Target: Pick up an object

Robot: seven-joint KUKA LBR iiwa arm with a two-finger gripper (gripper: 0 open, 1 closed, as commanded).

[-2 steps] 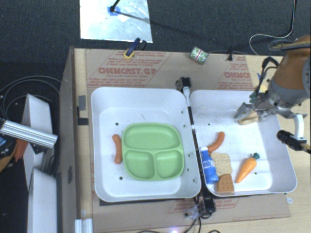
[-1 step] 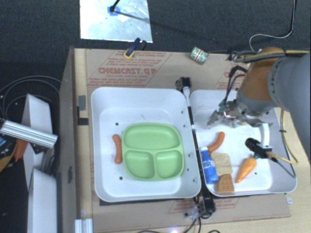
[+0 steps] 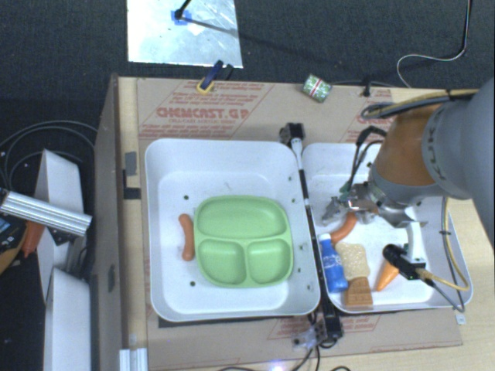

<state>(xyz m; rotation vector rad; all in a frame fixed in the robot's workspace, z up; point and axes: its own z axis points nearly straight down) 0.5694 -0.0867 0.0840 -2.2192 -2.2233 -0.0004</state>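
Your gripper (image 3: 346, 209) sits low in the right bin (image 3: 441, 304), by its left wall, directly over an orange sausage (image 3: 345, 228). You cannot tell whether it has closed on anything.

The arm (image 3: 456, 141) was a thick, rounded grey cylinder with a broad orange band (image 3: 406, 149) wrapped above the wrist. Below the band sat a paler grey collar. Thin black cables (image 3: 361, 157) looped down beside the wrist. The pincer (image 3: 352, 205) was small, metallic and grey.
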